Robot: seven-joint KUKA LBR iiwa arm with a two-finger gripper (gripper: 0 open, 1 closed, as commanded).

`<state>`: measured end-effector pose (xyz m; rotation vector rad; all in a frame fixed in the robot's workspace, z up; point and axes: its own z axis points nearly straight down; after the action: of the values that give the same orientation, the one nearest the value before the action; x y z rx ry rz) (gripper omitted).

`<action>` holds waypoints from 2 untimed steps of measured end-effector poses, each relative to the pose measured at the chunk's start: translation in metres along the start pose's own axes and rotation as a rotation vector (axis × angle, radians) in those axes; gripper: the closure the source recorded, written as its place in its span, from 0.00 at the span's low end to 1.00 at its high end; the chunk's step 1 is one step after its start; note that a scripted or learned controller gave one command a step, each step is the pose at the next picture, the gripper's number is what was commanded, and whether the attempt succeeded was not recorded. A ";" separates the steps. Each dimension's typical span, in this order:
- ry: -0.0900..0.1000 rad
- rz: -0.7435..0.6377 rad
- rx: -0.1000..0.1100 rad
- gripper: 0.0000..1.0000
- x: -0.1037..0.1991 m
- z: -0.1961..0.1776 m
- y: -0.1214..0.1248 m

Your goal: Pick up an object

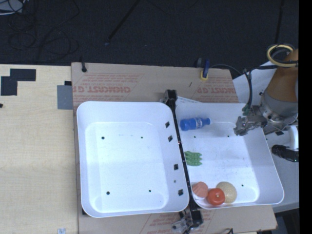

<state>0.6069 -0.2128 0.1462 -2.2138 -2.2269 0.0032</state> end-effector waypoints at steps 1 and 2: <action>0.000 -0.002 0.000 1.00 -0.001 -0.010 0.000; 0.000 -0.004 0.001 1.00 -0.001 -0.020 0.000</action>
<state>0.6068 -0.2141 0.1662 -2.2087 -2.2304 0.0049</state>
